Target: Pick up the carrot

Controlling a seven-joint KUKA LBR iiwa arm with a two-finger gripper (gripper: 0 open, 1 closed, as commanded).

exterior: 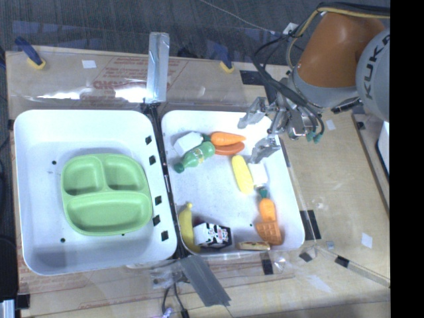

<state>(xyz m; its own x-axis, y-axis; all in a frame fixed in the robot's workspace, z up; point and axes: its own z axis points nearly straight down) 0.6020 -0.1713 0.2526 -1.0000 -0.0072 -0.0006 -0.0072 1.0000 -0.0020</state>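
Observation:
An orange carrot (267, 209) with a green top lies near the right wall of the right bin (199, 121), its tip pointing toward the front. A second orange, carrot-like piece (227, 138) lies at the back of that bin, over a darker orange piece (230, 148). My gripper (260, 134) hangs over the bin's back right corner, just right of that second piece and well behind the green-topped carrot. Its fingers (252, 117) stand open with nothing between them.
The right bin also holds a green bottle (196, 156), a white block (187, 141), a yellow corn-like piece (242, 173), a banana (186, 226), a small milk carton (214, 234) and a waffle-like orange piece (269, 232). A green divided plate (106, 193) sits in the left bin (33, 131).

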